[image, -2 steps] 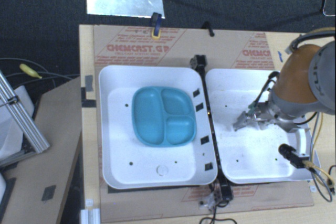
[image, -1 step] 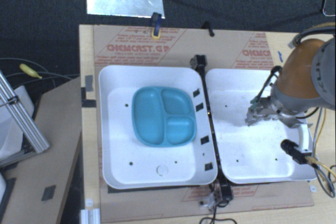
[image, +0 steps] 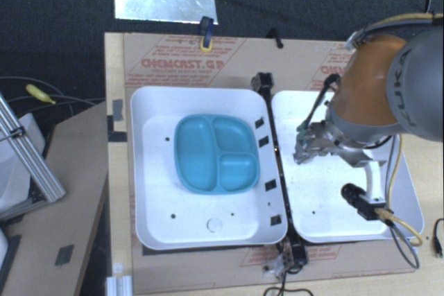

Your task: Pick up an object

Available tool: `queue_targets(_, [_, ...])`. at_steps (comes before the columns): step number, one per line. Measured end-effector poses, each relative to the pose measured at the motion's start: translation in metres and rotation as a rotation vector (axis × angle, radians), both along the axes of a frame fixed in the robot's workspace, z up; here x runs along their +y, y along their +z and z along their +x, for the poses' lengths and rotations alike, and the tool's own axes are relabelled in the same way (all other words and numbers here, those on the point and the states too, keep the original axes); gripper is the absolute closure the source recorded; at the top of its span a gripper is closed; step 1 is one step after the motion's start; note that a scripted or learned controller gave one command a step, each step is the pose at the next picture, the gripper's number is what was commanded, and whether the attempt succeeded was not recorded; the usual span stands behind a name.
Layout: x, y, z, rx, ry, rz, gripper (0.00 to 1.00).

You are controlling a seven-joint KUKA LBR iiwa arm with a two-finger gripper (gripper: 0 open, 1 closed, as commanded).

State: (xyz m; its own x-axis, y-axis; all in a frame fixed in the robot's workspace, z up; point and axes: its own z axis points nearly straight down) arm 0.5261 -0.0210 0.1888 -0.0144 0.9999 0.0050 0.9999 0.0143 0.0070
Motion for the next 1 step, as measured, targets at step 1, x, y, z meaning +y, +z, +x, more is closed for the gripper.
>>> queue_targets(1, [0.0307, 0.1091, -0.0391, -0.005, -0.006, -0.002, 1.0])
